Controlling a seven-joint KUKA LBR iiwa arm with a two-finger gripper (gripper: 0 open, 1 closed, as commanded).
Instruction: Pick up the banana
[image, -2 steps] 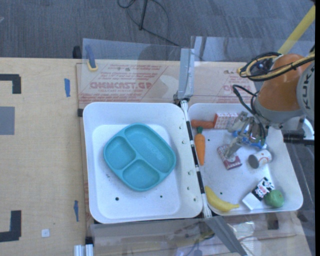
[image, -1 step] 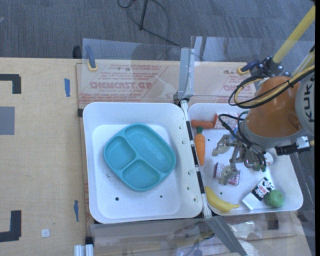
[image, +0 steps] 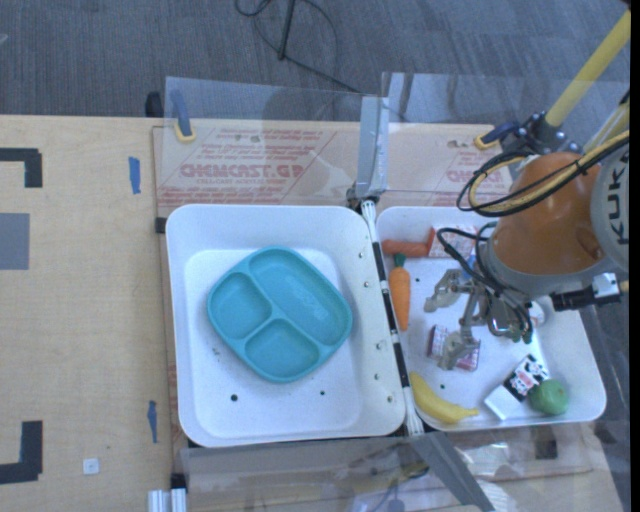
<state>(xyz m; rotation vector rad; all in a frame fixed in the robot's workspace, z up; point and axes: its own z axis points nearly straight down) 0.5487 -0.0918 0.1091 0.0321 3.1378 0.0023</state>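
Right bin (image: 590, 370): banana (image: 441, 402) lies slantwise, tip toward lower right; gripper (image: 462, 320) spread, holding nothing.

The banana (image: 441, 401) lies against the right bin's (image: 590, 372) front-left corner, walls close, open room on its right.

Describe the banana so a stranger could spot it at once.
Look in the right bin, at its near left corner beside the wall shared with the left bin. The banana lies there, below the carrot. It is the only yellow, curved thing; the carrot is orange and straight.
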